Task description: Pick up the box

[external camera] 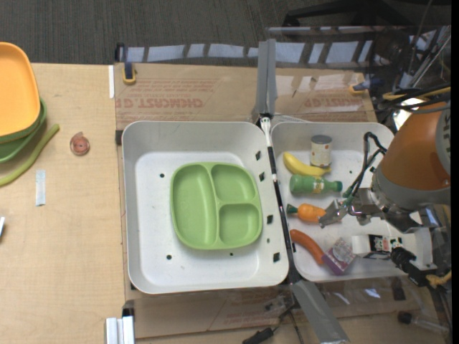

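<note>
A small white box [378, 244] with dark print lies near the front right of the right bin [344, 129]. My gripper [334, 214] hangs over the middle of that bin, just right of the carrot [310, 211] and to the upper left of the box, apart from it. The grey arm with its orange band [423, 153] reaches in from the right and hides the bin's right side. Nothing shows in the gripper's grasp.
The right bin also holds a can [320, 150], a banana [305, 165], a green bottle [314, 185], a red sausage-shaped item [310, 244] and a purple packet [343, 256]. A green divided plate [215, 205] lies in the left bin [143, 192]. Orange and green dishes [16, 106] sit far left.
</note>
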You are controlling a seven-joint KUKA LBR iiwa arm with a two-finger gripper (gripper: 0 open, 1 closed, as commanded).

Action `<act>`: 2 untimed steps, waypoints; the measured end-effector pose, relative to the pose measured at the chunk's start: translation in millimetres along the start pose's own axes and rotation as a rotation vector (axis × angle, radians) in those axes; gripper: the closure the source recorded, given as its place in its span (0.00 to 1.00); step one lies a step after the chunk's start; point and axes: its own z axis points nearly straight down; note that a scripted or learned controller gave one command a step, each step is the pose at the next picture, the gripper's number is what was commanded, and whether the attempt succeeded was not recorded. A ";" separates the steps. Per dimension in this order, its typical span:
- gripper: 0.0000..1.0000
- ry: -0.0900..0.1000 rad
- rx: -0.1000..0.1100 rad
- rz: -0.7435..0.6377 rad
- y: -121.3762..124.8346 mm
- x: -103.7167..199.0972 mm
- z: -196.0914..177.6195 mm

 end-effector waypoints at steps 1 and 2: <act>0.00 -0.001 -0.002 0.085 -8.2 -30.3 -7.2; 0.00 0.001 0.001 0.177 -8.4 -0.9 48.0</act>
